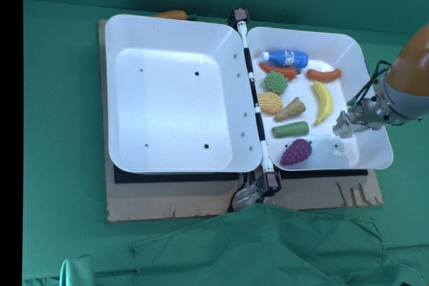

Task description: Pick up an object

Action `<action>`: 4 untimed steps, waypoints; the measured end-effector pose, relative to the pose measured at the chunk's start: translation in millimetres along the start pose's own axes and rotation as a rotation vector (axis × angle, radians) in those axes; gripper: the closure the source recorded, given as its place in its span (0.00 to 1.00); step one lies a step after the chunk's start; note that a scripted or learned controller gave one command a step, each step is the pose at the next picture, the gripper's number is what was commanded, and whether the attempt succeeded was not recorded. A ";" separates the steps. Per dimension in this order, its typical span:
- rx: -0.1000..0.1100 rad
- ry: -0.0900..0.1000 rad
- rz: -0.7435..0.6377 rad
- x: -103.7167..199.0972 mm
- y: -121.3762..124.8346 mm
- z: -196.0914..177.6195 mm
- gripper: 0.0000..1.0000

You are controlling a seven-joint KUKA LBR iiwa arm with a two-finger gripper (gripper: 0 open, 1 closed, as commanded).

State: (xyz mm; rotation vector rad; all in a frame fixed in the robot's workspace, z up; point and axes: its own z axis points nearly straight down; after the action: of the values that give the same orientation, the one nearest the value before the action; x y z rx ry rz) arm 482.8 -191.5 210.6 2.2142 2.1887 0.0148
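Note:
The right bin (362,63) holds several toy foods: a blue bottle (288,58), a red pepper (277,69), a red sausage (324,75), a green bumpy fruit (275,82), a yellow corn piece (269,103), a tan cone (290,110), a banana (324,102), a green cucumber (291,130), purple grapes (296,152) and a pale white piece (333,147). My gripper (344,126) hangs over the bin's right side, just right of the banana and above the white piece. Nothing shows in its grasp.
The left bin (114,77) stands beside the right one, with a black-and-white hinge bar (253,90) between them. An orange object (171,14) lies behind the left bin. Both bins rest on cardboard (167,207); green cloth (268,244) bunches at the front.

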 end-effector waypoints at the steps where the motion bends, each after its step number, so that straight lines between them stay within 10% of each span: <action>1: 0.024 0.009 -0.008 4.2 5.0 20.0 1.00; 4: 0.007 0.000 0.004 -0.8 8.5 -16.1 1.00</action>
State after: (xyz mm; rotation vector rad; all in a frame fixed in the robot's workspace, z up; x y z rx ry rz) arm 490.9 -192.1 227.0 2.2224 2.1870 0.0074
